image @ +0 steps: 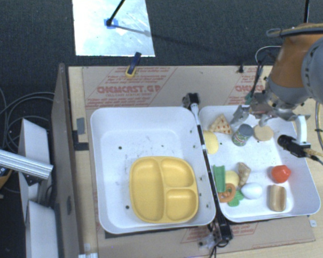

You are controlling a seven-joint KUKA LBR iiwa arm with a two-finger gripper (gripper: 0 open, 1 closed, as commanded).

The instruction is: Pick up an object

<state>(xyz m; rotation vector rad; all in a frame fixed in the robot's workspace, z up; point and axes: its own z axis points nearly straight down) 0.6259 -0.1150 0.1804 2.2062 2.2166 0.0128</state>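
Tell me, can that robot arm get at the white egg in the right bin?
Probably yes. The egg lies uncovered near the right bin's front, and the gripper hangs over the same bin's back, with only low items between.

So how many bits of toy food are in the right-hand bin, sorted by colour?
Yellow or tan: 6, pizza slice, lemon, biscuit, yellow piece, tan piece, bread roll
Green: 2, green strip, green piece
Orange or red: 2, tomato, orange piece
White: 1, egg
Grey: 1, can
Total: 12
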